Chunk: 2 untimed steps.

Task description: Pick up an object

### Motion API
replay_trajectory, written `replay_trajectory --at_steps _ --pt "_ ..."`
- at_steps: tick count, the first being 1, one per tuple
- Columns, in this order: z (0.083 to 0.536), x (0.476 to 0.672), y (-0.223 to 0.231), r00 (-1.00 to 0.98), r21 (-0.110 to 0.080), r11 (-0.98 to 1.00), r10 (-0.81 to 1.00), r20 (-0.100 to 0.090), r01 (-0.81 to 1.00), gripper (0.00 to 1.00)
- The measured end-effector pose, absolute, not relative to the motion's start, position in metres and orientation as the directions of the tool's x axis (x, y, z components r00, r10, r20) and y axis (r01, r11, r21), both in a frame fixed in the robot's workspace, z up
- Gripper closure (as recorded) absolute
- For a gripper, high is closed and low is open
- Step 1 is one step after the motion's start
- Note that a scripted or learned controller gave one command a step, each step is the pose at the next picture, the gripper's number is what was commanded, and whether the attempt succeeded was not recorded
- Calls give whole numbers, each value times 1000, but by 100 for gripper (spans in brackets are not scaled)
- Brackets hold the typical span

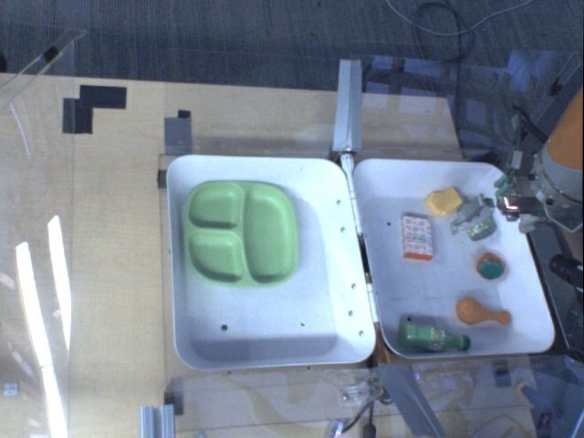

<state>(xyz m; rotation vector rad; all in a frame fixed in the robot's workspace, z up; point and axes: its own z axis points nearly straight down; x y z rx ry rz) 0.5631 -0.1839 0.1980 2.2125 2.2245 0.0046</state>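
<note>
The right bin [392, 190] holds several small objects. A yellow block [444, 201] lies near the back, with a red-and-white patterned box [417, 237] to its front left. A green and red ball [491, 265], an orange gourd-shaped toy [481, 312] and a green bottle [432, 338] lying on its side sit toward the front. My gripper [475, 220] is low over the bin floor, just right of the yellow block and behind the ball. It reaches in from the right on the grey arm [547, 185].
The left bin [182, 336] holds a green divided plate [244, 232]. A metal post [348, 108] stands behind the divider between the bins. The right bin's wall runs close beside the gripper.
</note>
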Motion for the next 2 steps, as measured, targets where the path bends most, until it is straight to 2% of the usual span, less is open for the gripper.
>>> replay_trajectory --at_steps 1,2 --pt "87 592 -192 96 8 -96 995 14 995 0" --pt "88 666 -152 26 8 -26 1000 -2 1000 0"
